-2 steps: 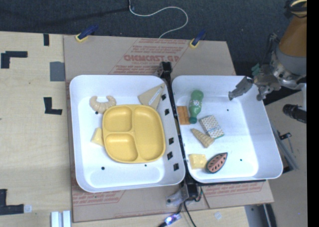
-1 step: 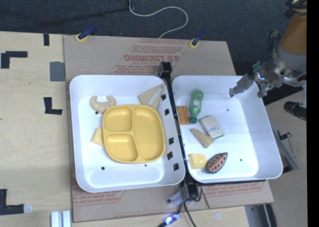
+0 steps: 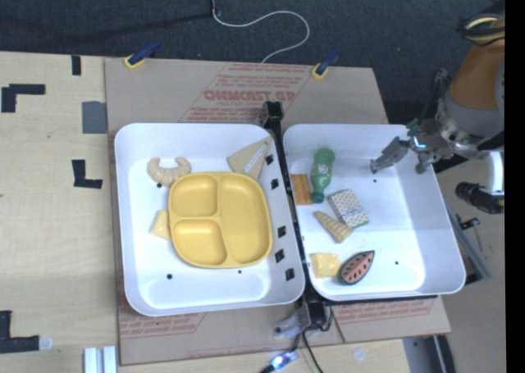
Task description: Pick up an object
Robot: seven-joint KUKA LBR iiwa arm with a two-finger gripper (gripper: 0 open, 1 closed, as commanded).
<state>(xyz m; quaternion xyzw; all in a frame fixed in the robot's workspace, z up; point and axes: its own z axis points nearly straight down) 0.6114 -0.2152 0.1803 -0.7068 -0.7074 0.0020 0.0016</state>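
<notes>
So you've got nothing picked yet — the gripper (image 3: 400,154) hangs spread and bare over the right bin (image 3: 410,228), well apart from the bottle (image 3: 321,169).

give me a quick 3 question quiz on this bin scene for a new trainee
1. True or false: the yellow divided plate lies in the left bin.
2. The green bottle lies in which bin? A) left B) right
3. Fill in: the gripper hangs over the ____ bin.

Key:
1. True.
2. B, the right bin, near the divider.
3. Right, over its far right part, apart from the bottle.
</notes>
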